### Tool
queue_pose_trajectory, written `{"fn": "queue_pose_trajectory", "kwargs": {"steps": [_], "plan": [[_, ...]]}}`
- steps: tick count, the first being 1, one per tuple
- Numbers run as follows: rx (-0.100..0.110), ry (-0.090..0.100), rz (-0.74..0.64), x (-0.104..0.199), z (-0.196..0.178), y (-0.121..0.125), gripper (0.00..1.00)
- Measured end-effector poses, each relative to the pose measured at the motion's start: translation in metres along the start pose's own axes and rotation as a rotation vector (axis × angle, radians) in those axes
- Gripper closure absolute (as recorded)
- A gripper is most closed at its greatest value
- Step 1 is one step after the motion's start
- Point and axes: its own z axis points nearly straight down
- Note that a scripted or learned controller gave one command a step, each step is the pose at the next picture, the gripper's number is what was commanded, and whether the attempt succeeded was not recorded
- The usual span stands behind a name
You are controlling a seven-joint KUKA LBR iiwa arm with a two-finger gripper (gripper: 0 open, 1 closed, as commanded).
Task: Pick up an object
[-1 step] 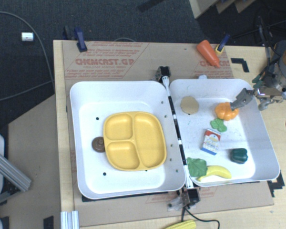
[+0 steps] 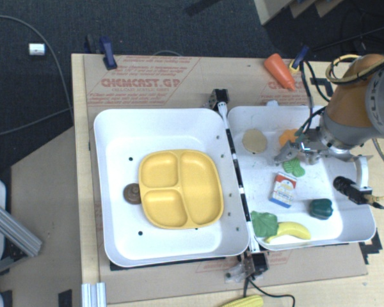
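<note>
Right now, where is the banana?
The banana lies at the near edge of the right bin, beside a green leafy item and below the small carton.

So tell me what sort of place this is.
Probably a robotics lab test bench: a grey arm with an orange band reaches over two shallow white plastic bins of toy food, such as a yellow plastic banana, on a paper-covered board.

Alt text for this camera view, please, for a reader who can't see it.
The gripper hangs low in the right bin, among a green toy, a small carton, a tan disc, a dark green piece and a banana. The left bin has a yellow divided plate with a brown disc beside it.
</note>
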Motion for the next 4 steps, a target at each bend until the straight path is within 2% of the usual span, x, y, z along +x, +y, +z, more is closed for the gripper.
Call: {"fn": "queue_pose_trajectory", "kwargs": {"steps": [1, 2, 3, 4], "plan": [[-0.004, -0.001, 0.0, 0.0, -0.011, 0.001, 1.0], [-0.001, 0.0, 0.0, 0.066, -0.026, 0.013, 1.0], [-0.002, 0.001, -0.001, 0.144, -0.114, -0.004, 1.0], [0.002, 0.001, -0.001, 0.18, -0.148, -0.037, 1.0]]}}
